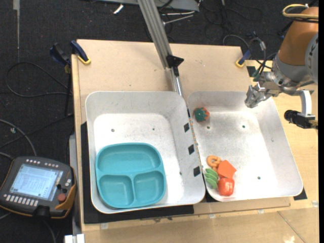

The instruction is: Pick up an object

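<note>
Gripper (253,98) hangs over the top-right corner of the right bin (273,151), nothing visible between the tips; whether it's spread wide or pinched narrow, can't tell from this angle. Nearest candidate is the small teal-and-red toy (201,114), near the bin's upper-left, close to the divider where the two bins meet; from the gripper it lies at approx 8–9 o'clock, well apart, w/ bare bin floor between. It looks roundish, so no clear long axis to align to. Second option: a cluster at the bin's lower-left, approx 7 o'clock from the gripper and farther off; orange block (226,169), red tomato-like piece (226,186), green piece (211,177) and a small orange ring (213,160), all touching or just beside each other. Judgement: the lone teal toy is the easier pick, being nearer and uncrowded. Left bin (126,105) holds a teal divided tray (130,175); a teach pendant (35,184) sits off the bench at 9 o'clock.
</note>
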`<action>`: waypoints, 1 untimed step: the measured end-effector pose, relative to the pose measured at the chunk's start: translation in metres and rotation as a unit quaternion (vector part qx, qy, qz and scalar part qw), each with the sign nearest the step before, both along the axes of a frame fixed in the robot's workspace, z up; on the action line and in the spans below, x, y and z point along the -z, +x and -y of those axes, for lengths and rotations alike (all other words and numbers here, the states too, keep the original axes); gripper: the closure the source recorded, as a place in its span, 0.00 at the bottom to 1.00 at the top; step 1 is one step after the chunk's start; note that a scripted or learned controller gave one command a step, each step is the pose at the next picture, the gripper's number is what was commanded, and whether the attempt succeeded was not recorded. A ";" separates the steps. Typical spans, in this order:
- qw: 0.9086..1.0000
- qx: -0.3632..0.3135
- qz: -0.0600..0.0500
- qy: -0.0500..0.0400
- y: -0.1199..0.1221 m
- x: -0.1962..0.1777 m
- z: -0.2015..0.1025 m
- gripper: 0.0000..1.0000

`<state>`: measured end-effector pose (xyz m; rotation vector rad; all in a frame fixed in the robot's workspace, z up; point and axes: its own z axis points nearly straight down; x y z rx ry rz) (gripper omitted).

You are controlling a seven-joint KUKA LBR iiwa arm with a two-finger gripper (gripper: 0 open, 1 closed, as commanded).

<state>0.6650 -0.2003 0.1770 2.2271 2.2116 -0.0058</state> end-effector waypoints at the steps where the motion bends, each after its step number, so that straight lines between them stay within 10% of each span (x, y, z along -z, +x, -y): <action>1: 1.000 -0.004 0.003 0.001 0.003 -0.046 -0.002 1.00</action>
